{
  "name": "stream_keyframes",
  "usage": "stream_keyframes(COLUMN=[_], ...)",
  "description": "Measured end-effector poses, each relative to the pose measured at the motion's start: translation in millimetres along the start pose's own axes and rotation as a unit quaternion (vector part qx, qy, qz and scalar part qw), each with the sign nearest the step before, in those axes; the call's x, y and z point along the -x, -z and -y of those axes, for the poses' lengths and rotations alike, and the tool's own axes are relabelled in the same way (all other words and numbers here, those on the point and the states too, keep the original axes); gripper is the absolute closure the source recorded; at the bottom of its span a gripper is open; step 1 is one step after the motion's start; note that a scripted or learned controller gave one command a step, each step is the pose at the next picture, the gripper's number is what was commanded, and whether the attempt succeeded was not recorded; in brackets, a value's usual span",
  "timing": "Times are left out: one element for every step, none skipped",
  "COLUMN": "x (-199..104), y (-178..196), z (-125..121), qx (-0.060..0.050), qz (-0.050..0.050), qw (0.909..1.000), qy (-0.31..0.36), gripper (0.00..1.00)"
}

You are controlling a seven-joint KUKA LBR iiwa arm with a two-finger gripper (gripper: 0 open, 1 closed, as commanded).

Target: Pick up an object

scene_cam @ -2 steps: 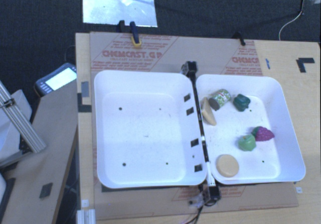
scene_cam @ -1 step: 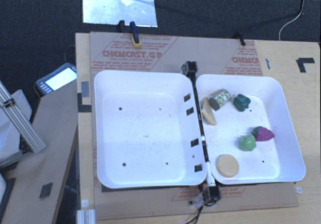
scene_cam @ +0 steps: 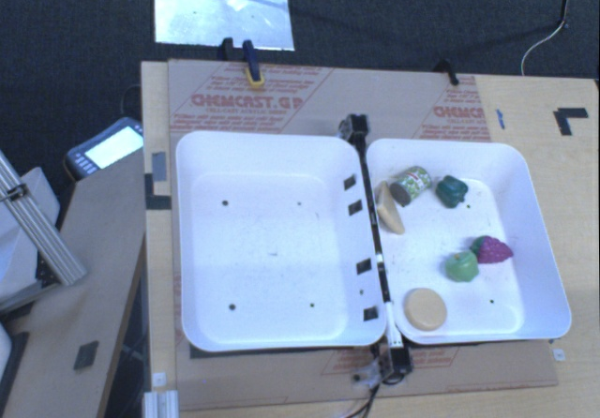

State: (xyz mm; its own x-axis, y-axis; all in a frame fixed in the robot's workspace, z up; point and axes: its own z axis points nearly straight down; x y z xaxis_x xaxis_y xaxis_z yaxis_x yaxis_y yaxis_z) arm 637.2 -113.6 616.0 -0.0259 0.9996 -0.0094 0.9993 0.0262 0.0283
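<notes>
Because the arm is working from the right side, the right shallow white bin (scene_cam: 539, 219) is lying nearer its approach than the left white bin (scene_cam: 272, 238). Six pieces are sitting in it, one of each: a green-labelled can (scene_cam: 411, 185) lying on its side, a dark green pepper (scene_cam: 451, 190), a tan wedge (scene_cam: 389, 210), a purple grape bunch (scene_cam: 492, 249), a green apple (scene_cam: 460, 265) and a tan round disc (scene_cam: 425, 308) nearest. How the claw is standing I cannot tell.
</notes>
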Motion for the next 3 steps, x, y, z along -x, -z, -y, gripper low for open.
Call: stream_keyframes(x=[-0.1, -0.1, -0.4], y=[11.3, 11.0, 22.7], z=[-0.4, -0.4, -0.9], qx=[0.001, 0.001, 0.003], qz=[0.001, 0.001, 0.001], qw=[1.0000, 1.0000, 1.0000], qy=[0.002, 0.002, 0.003], gripper=[1.00, 0.00, 1.00])
